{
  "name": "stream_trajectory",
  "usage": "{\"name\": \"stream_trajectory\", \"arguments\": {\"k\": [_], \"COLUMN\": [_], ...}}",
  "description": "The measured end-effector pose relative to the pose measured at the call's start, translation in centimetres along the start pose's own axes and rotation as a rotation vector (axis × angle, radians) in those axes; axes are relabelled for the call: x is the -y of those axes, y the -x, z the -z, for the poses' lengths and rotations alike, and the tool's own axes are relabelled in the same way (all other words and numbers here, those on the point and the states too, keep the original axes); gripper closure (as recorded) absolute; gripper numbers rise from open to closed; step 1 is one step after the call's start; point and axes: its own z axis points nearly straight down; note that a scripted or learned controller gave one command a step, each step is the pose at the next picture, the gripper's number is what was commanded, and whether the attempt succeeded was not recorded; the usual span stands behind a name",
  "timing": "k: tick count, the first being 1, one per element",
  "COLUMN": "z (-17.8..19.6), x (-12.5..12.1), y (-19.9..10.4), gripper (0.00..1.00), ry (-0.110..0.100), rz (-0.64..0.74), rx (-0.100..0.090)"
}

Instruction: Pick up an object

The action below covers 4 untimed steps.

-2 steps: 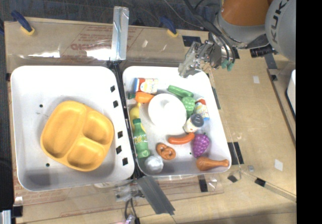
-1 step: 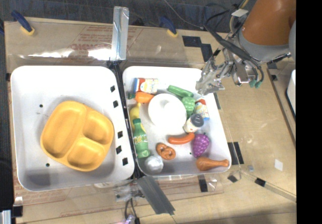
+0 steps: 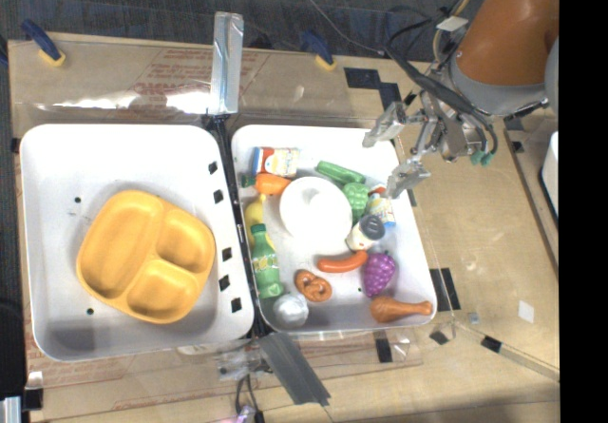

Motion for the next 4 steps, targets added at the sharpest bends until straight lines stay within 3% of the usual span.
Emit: {"name": "stream_trajectory", "arguments": {"k": [1, 2, 3, 4], "z": [-15.3, -17.9, -17.8, -13.4], "x": [1.1, 0.1, 0.8, 1.1], "y": [1.9, 4.2, -3.0, 1.4], "gripper": [0.0, 0.0, 0.0, 0.0], "ry": [0.004, -0.004, -0.002, -0.001], "rz": [-0.048, 0.026, -0.1, 0.068], "rx": [-0.008, 0.01, 0.013, 0.004]}}
